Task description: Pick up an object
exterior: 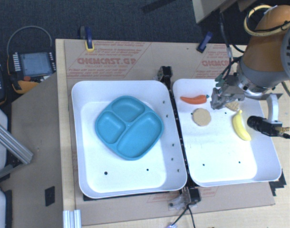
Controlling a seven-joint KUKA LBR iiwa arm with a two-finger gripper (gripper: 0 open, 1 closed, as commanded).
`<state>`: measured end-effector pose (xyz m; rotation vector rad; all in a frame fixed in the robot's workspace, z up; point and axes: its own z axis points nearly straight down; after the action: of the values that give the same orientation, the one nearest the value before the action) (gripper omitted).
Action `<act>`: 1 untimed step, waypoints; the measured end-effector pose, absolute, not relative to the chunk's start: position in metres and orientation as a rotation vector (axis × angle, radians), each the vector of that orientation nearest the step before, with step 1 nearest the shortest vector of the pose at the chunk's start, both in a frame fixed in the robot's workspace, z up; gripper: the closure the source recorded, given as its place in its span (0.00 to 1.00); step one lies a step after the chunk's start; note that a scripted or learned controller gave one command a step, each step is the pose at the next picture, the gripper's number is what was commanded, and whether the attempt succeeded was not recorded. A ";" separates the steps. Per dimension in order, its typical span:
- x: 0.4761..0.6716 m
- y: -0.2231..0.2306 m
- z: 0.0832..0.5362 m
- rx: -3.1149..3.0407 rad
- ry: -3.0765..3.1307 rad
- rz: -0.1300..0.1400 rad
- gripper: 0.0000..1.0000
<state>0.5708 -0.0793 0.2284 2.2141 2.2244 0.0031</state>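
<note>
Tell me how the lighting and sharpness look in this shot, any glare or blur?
Camera view: even overhead light, soft shadows under the blue plate; mild glare on the white bins' rims; banana and cookie fairly sharp; gripper slightly soft.

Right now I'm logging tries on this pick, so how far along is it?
Early. Nothing looks lifted: the orange carrot, round tan cookie and yellow banana all lie on the right bin floor. In hand: the gripper hangs over that bin's upper part, beside the carrot and above the cookie, with nothing visibly between its fingers. Left: closing on an object and raising it.
</note>
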 end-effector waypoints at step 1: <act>0.582 -0.035 0.235 2.219 2.222 0.002 1.00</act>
<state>0.5818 -0.0351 0.2347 2.2190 2.2216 0.0018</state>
